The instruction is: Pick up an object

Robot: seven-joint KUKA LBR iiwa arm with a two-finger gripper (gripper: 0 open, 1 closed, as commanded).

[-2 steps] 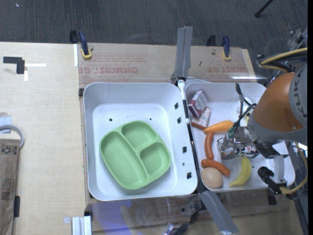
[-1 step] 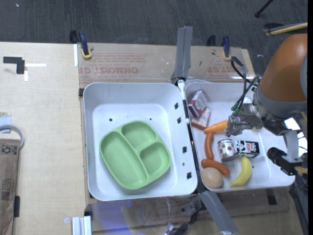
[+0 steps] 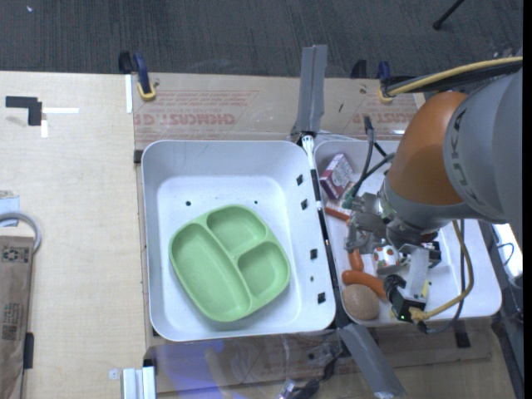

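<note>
The left bin (image 3: pixel 166 181) is taken up by a green three-compartment plate (image 3: pixel 229 261), laid flat. In the right bin (image 3: pixel 478 289), under the grey arm (image 3: pixel 465 156), a maroon packet (image 3: pixel 338 175) is seen at the far end, a tan rounded object (image 3: pixel 361 302) in the near left corner, and orange pieces (image 3: pixel 366 282) just beside it. The jaws are positioned above these small things; whether they are open or closed cannot be told.

Pale green plate (image 3: pixel 230 262), white bin (image 3: pixel 216 177), orange stick (image 3: pixel 366 283), tan lump (image 3: pixel 361 303), maroon packet (image 3: pixel 337 175)

Reaching from the right, the arm (image 3: pixel 486 131) (orange-banded) points its gripper (image 3: pixel 371 241) downward.
</note>
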